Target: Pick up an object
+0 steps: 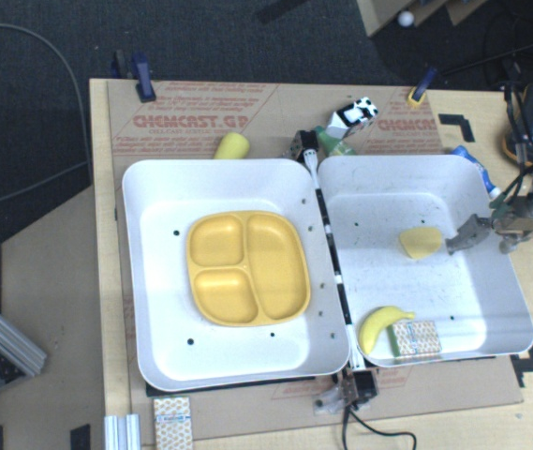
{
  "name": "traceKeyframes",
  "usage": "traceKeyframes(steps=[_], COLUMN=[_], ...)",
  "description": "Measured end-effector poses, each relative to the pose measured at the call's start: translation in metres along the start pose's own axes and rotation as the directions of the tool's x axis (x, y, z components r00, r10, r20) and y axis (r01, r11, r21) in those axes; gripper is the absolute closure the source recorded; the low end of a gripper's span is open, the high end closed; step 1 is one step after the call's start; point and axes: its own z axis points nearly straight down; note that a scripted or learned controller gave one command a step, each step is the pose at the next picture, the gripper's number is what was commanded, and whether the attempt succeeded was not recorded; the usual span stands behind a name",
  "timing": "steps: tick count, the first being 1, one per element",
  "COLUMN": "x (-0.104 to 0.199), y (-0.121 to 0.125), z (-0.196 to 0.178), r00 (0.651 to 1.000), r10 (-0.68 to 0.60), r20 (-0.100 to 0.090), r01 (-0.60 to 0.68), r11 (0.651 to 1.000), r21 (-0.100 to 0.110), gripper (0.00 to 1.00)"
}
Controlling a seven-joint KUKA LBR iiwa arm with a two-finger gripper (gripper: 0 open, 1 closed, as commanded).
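While edge-bound, gripper beside sponge

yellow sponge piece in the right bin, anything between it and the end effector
Nothing visible does. The end effector sits just right of the yellow sponge piece, with bare bin floor between them. The banana and the patterned packet lie nearer the right bin front edge, off that line.

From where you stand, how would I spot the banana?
Look in the right white bin, at its near edge. The banana lies there beside a small speckled packet. It is curved and bright yellow, unlike the pale, flat yellow piece farther back.
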Motion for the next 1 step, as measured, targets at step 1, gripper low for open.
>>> traceKeyframes(steps=[1], x=[0.0322], y=[0.0469], z=[0.0699], r00=[1.000], r10=[-0.001], r20=[-0.003], r01=[0.001], r11=[1.000], r21=[0.003], gripper=[0.00])
